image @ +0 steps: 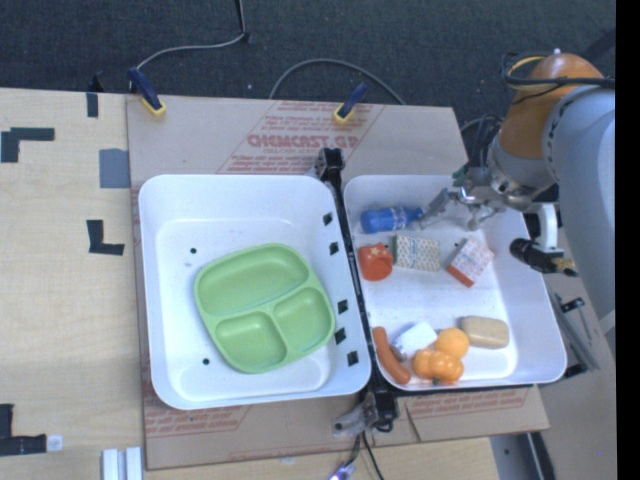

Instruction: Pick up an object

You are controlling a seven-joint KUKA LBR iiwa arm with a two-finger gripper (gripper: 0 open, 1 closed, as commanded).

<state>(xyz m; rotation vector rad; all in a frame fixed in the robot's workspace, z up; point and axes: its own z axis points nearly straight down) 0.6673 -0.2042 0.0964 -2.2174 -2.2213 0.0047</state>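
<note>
On your far left, the left bin (160, 218) holds a green divided plate (264, 306) with three compartments, lying flat near the bin's middle. Two clamps with yellow tips (149, 96) grip the cardboard sheet (290, 138) beyond the bins, and a black cable (240, 13) runs across the dark floor behind.

Move right past the black divider and you reach the right bin (545, 363). Near its far-left corner lies a blue bottle (388, 218) on its side. Just in front of it sits a red tomato-like piece (376, 261), with a speckled grey-green packet (417, 253) beside it. Further right is a small red-and-white carton (469, 262), tilted. Along the near edge you see a sausage (390, 356), a white block (415, 337), two orange fruit pieces (443, 356) touching each other, and a tan bread-like piece (485, 332).

The gripper (462, 208) hangs over the far side of the right bin, between the blue bottle and the carton, its fingers (438, 206) spread apart with nothing between them. The arm (570, 138) comes in from your right.
</note>
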